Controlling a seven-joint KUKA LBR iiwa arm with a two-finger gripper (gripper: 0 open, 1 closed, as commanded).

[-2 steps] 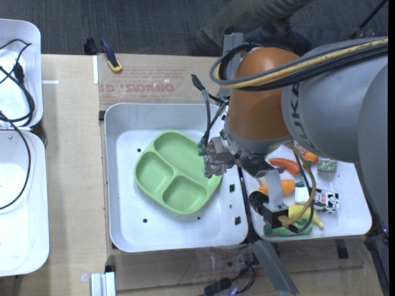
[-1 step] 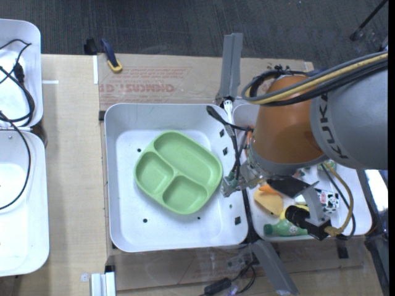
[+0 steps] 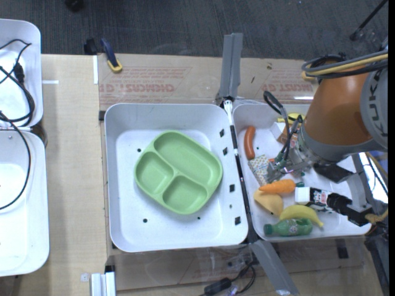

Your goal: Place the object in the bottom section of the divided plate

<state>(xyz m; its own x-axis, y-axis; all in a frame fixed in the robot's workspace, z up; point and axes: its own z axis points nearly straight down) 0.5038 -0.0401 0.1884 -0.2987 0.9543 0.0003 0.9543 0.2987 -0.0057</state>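
A green divided plate (image 3: 179, 172) lies in the left bin (image 3: 123, 214), its three sections bare. The right bin (image 3: 262, 119) holds a red sausage (image 3: 249, 142), an orange carrot (image 3: 279, 187), a yellow wedge (image 3: 270, 202), a banana (image 3: 301, 213), a green bottle (image 3: 289, 228), a patterned packet (image 3: 261, 167) and a white-and-black bottle (image 3: 315, 196). My gripper (image 3: 291, 163) hangs low over the right bin, just above the carrot and right of the packet. The wrist hides its fingertips.
The arm's orange band (image 3: 336, 110) covers the back right of the right bin. A grey divider post (image 3: 231, 66) stands between the bins at the back. White tubs with black cables (image 3: 15, 103) sit at the far left.
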